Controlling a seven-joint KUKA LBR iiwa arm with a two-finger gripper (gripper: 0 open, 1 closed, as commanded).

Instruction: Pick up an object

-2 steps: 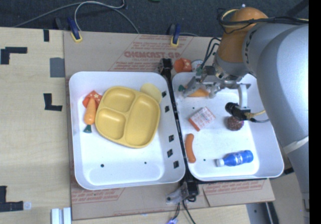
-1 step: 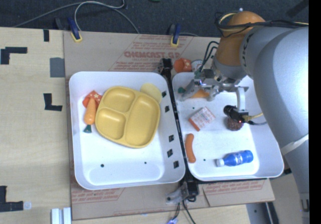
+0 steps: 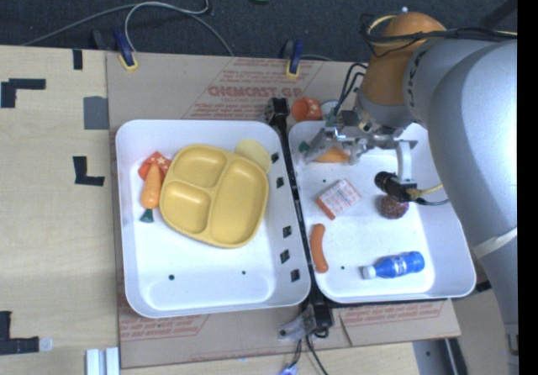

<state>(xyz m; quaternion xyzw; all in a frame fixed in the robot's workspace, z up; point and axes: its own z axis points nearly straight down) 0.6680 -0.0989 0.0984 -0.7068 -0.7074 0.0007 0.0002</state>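
A grey KUKA arm with an orange band (image 3: 395, 62) reaches in from the right of the frame, its gripper (image 3: 340, 142) lowered over the upper left part of the right-hand white bin (image 3: 445, 256). The gripper sits just above an orange object (image 3: 334, 156) lying on the bin floor; whether it is clenched or released cannot be told from this angle.

Below the gripper, near the middle of the same bin, lies a small red-and-white packet (image 3: 339, 197). A dark brown ball (image 3: 392, 206) rests to its right, near the arm's wrist hardware. A toy sausage (image 3: 319, 247) lies along the bin's left wall toward the lower part of the frame, and a blue bottle (image 3: 393, 266) lies on its side near the bin's lower edge. A red-orange object (image 3: 305, 108) sits just beyond the bin's upper left corner.

In the left-hand white bin (image 3: 202, 289), a yellow divided plate (image 3: 214, 195) fills the upper centre, with a toy carrot (image 3: 151, 188) beside its left edge and a pale yellow object (image 3: 252, 151) touching its upper right edge.
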